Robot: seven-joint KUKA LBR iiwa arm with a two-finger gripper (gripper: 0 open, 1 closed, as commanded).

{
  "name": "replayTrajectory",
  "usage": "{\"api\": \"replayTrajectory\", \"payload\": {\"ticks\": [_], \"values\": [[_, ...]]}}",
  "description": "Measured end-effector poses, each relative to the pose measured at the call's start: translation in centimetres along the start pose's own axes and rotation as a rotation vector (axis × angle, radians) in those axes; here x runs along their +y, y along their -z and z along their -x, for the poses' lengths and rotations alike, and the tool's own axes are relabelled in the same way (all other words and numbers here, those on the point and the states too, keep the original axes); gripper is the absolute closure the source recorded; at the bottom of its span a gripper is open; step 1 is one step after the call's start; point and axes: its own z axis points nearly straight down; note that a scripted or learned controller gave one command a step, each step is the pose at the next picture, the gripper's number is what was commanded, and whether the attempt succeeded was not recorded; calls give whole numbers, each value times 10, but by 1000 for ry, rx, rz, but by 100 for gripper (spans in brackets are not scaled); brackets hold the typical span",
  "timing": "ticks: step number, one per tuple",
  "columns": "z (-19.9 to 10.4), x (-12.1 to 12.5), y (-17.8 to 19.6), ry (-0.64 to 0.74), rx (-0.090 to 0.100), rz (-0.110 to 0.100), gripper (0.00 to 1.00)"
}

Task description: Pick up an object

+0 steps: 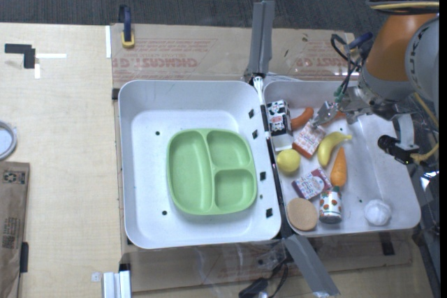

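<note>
Fixed overhead camera, slanted down on both bins

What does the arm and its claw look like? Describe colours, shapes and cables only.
The arm is bulky and rounded, with an orange band above grey casing. Dark cables loop beside it, with a hint of blue. The claw is a small metallic grey piece with thin fingers on a silver wrist block.

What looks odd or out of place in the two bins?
Nothing looks spilled or damaged. The toy food lies jumbled in the right bin, the milk carton lying against the divider, while the green tray sits alone in the left bin.
</note>
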Motion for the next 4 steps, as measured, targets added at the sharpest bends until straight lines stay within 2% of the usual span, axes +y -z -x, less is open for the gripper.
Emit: {"api": "replayTrajectory", "payload": {"ticks": [1, 2, 3, 4], "values": [[-35, -82, 0, 100, 3, -1, 0], [-16, -148, 8, -54, 5, -10, 0], [-15, -147, 16, -57, 5, -10, 100], [34, -136, -6, 2, 3, -8, 100]]}}
